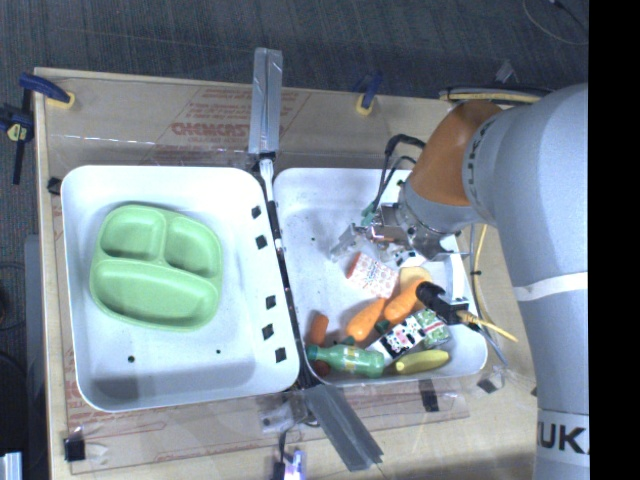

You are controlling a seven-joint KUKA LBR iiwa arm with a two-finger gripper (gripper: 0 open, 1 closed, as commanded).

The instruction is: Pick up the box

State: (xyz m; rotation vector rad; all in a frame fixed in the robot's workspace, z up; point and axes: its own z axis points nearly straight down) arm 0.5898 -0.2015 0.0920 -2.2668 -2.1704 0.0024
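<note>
The box (pixel 373 275) is small, white with a red pattern, and lies tilted in the middle of the right bin (pixel 300 203). My gripper (pixel 372 236) hangs low over that bin, just behind the box and close to its upper edge. The box shows in full below the gripper. The grey arm with its orange band (pixel 445 163) comes in from the right over the bin's far right corner.
Packed along the right bin's front are two orange carrots (pixel 366 318), a black-and-white patterned carton (pixel 410 336), a green bottle (pixel 348 360), a yellow piece (pixel 422 361) and a small red-orange item (pixel 317 326). A green divided tray (pixel 158 265) lies in the left bin (pixel 75 198).
</note>
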